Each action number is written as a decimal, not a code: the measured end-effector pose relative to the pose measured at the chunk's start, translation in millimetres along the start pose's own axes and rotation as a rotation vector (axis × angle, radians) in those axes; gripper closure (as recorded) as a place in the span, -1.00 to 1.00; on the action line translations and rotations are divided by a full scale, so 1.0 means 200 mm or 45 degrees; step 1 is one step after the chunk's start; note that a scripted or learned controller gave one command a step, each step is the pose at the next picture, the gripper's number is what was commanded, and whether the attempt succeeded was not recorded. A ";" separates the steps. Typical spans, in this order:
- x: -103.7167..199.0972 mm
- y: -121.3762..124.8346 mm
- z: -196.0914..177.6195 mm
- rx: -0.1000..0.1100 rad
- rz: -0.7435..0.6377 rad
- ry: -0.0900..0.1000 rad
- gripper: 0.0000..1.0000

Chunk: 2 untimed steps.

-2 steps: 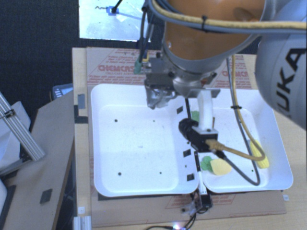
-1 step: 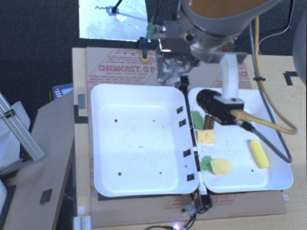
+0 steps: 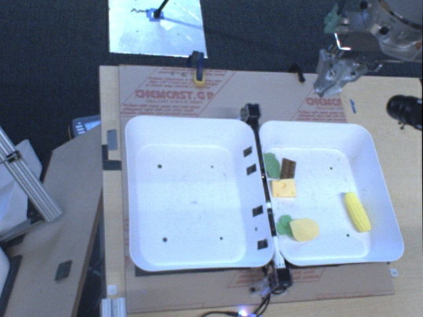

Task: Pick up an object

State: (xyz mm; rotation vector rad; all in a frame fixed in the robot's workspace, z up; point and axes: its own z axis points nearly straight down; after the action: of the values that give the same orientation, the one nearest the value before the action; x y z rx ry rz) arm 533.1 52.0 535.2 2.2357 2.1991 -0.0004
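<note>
Yellow corn cob (image 3: 357,211) lies in the right bin (image 3: 380,170), well below the gripper (image 3: 328,84), which hangs over the counter beyond the bin's far rim; its opening cannot be told. Nothing lifted; whole pick remains.

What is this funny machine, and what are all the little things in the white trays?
It's a robot arm, seen by a camera looking down from above. The arm comes in at the top right, and its gripper hangs above the bench, past the trays. Two white bins sit side by side. The right bin has toy food: a yellow corn cob, a brown block, a yellow square, a pale yellow piece and green leaves. Its job is picking one up.
</note>
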 end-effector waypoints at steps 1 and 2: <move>0.27 -0.01 0.50 0.014 -0.030 0.005 1.00; 0.30 -0.15 -0.03 -0.013 -0.029 0.011 1.00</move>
State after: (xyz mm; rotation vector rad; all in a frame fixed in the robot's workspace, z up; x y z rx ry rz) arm 504.4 112.8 541.8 2.2099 2.2232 0.0201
